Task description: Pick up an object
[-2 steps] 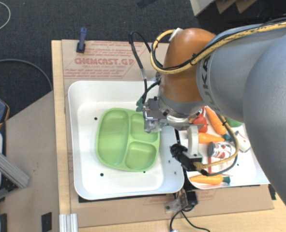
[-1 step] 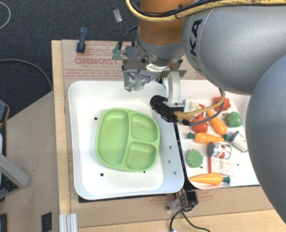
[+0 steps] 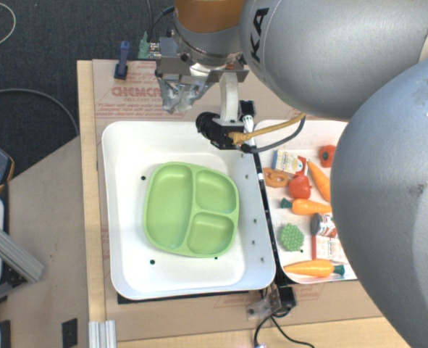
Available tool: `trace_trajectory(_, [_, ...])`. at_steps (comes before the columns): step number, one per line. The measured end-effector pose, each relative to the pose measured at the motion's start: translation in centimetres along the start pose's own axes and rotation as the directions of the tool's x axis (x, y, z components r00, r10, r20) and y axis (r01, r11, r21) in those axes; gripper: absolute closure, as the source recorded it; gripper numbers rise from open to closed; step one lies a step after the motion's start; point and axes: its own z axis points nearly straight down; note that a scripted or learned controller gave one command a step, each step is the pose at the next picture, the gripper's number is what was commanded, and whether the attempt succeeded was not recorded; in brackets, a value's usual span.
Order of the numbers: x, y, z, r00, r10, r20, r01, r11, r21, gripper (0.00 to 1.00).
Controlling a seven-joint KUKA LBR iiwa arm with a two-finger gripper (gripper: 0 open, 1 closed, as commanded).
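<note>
Toy carrots (image 3: 309, 206) well right of gripper (image 3: 176, 101), fingers' spread impossible to tell; "KA" read on arm (image 3: 329, 42).

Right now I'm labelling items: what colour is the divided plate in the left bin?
Light green, clearest in the camera view: divided plate.

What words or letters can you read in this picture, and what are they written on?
"KA": black letters on the grey robot arm; the rest is cut off.
"CHCMCH", roughly: red print on the cardboard sheet, partly hidden by the gripper, so uncertain.
Print on the small food packet: too small to read.
</note>
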Motion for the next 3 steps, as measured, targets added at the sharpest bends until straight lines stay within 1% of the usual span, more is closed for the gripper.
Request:
trace_trajectory(1, [-0.3, -4.8, 9.5, 1.0, 0.005, 0.006, -0.005, 1.0, 0.019, 1.0])
trace_trajectory(2, [-0.4, 3.5, 7.4, 1.0, 0.004, 0.002, -0.004, 1.0, -0.002, 1.0])
trace_trajectory(3, [-0.2, 3.3, 6.3, 1.0, 0.002, 0.002, -0.002, 1.0, 0.001, 1.0])
